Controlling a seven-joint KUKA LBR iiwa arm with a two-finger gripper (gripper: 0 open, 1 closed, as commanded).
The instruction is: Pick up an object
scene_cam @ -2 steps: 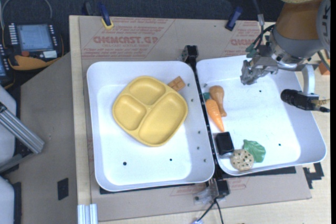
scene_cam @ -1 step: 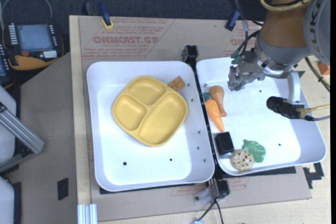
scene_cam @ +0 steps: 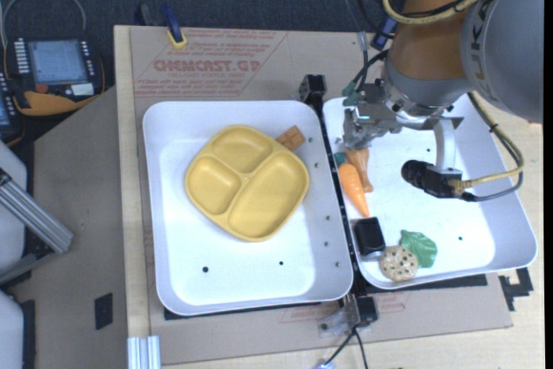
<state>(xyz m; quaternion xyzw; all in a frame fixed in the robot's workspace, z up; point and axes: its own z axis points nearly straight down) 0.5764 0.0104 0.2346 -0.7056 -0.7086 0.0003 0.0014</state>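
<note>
**Gripper low over the carrot in the right bin**

The gripper (scene_cam: 358, 136) hangs at the right bin's (scene_cam: 501, 242) left edge, just above the carrot's (scene_cam: 352, 184) top end (whether it is wide or narrow cannot be told). Nearer the camera lie a black block (scene_cam: 369, 235), a cookie (scene_cam: 398, 263) and a green piece (scene_cam: 422, 245). The left bin (scene_cam: 173, 272) holds a yellow divided plate (scene_cam: 247, 181)

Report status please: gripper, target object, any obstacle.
Gripper low over right bin, above the carrot. Carrot lying by the bin's left wall. Black block and cookie nearby.
</note>
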